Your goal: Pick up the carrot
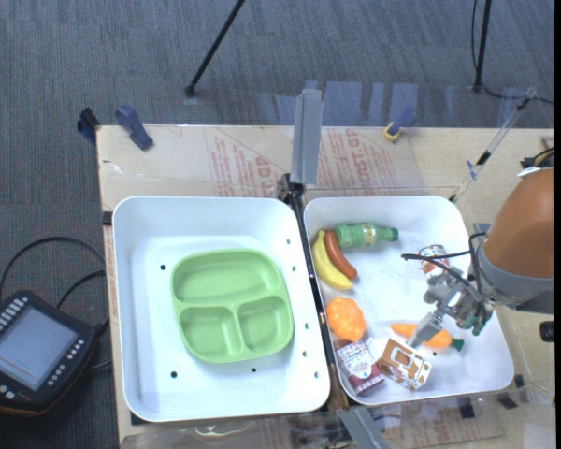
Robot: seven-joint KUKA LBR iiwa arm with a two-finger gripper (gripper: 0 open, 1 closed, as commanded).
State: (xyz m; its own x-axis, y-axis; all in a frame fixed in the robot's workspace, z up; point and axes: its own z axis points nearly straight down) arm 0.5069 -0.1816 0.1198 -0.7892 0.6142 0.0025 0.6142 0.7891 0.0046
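My gripper sits over the carrot, grip state unclear to me, and could snag the carton touching it or slip off.

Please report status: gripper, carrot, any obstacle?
Gripper low over carrot, right bin. Carrot lying flat, not lifted. Snack carton beside it.

The floor is covered by grey-blue carpet. A plywood-topped desk is set upon it. Thin black stand legs are seen behind, and a handheld control pendant is laid at left.
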